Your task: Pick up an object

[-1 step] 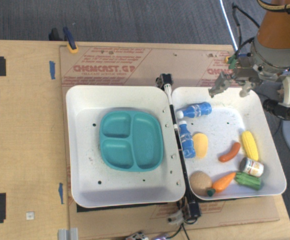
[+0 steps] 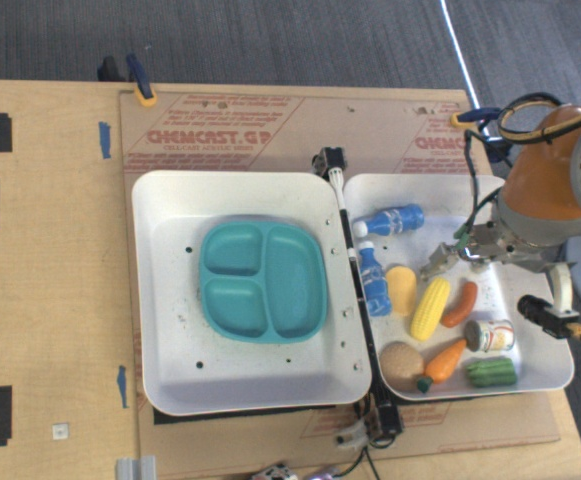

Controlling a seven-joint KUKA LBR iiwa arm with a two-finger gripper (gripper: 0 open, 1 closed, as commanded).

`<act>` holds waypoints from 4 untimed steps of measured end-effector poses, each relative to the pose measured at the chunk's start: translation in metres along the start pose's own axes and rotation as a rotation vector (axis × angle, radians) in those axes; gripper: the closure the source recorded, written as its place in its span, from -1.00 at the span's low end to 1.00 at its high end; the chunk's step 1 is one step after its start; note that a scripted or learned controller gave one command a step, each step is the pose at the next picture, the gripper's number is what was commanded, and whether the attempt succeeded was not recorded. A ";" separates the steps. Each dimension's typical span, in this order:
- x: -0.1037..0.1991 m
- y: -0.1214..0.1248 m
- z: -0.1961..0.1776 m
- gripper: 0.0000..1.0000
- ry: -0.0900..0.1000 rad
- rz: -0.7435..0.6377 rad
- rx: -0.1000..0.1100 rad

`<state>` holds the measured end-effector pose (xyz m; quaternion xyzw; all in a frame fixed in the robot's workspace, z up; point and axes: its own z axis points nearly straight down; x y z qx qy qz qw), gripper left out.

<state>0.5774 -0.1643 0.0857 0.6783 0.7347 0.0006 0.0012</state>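
Hovering at the right of the frame over the right bin (image 2: 560,363), the jaws (image 2: 452,255) have a state I cannot tell, nothing visibly held. Just below lies the corn cob (image 2: 430,306), crowded by a sausage (image 2: 459,305) and yellow fruit (image 2: 401,288); a descent could clip neighbours or pinch two.

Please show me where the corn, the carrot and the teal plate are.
corn (image 2: 430,306), camera view, middle of the cob.
carrot (image 2: 444,361), camera view, middle of the orange body.
teal plate (image 2: 292,280), camera view, its large compartment.
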 end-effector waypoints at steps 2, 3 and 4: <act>0.046 -0.068 -0.001 -1.00 0.002 -0.285 -0.002; 0.045 -0.066 -0.012 1.00 -0.002 -0.282 -0.007; 0.101 -0.084 -0.133 1.00 0.001 -0.184 0.001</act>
